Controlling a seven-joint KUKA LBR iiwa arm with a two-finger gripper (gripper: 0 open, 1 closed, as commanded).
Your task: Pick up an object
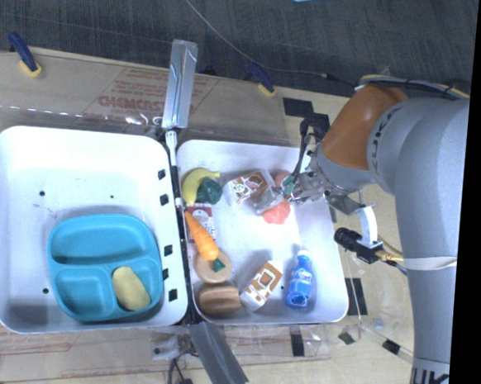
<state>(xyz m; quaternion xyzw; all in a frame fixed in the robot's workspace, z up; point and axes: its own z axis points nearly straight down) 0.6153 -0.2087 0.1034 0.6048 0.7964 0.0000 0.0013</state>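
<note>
We see the claw [294,191] low in the right bin [318,309] near its far right corner, beside a pink item [277,213] and a snack packet [249,188]; we cannot tell its state, the wrist hides it. To grasp well, we'd center on the pink item, probably the target, and descend clear of the packet. The right bin also holds a banana [193,182], carrot [204,236], blue bottle [301,281], small carton [261,283] and bread roll [219,299]. The left bin [28,154] holds a blue tray [95,254] with a potato [131,289] in its near right compartment.
</note>
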